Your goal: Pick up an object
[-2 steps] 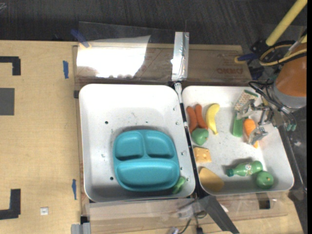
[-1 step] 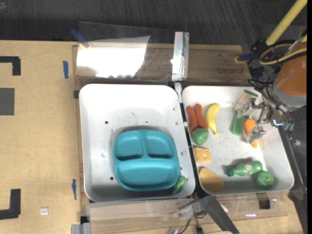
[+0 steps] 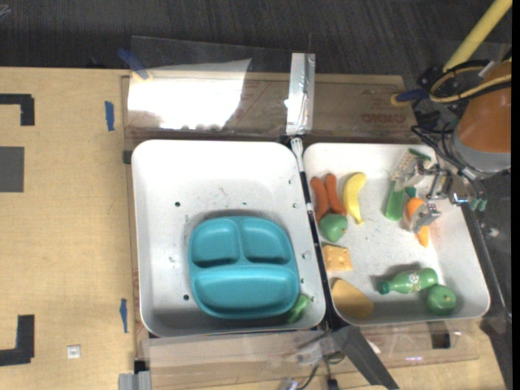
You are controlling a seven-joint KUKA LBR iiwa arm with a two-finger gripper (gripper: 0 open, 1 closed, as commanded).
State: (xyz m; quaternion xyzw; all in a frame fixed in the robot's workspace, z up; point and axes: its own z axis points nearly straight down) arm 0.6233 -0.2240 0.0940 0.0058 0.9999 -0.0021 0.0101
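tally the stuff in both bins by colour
teal: 1, tray
green: 5, bottle, apple, pepper, piece, bit
orange: 3, two carrots, piece at tool
yellow: 3, banana, cheese, wedge
total: 12

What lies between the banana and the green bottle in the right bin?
In the camera view, bare white bin floor lies between the banana and the green bottle.
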